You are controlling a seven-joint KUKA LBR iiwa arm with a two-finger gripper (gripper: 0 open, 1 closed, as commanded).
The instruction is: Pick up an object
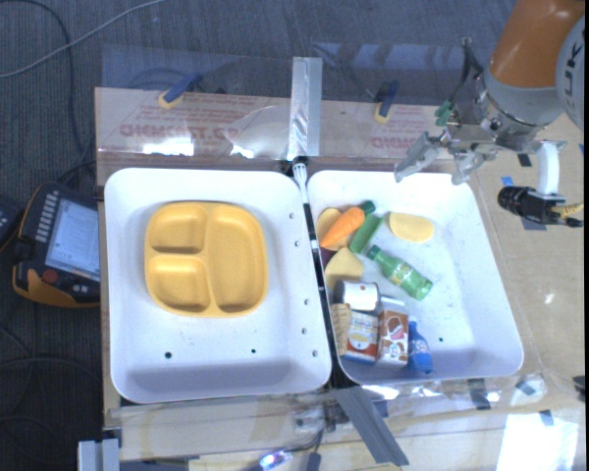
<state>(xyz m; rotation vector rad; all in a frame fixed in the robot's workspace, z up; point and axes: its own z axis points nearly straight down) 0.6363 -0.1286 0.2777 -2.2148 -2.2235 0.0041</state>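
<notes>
Bottle [401, 273] | long axis diagonal, cap upper-left | end effector [434, 161] fingers spread apart

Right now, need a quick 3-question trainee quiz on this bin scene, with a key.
1. True or false: the yellow divided tray lies in the right bin.
2. The green bottle lies: A) in the left bin, B) in the right bin, C) on the bench outside the bins.
3. Fill in: the gripper hovers above the right bin's ____ rim.

Key: 1 false; 2 B; 3 far.
</notes>
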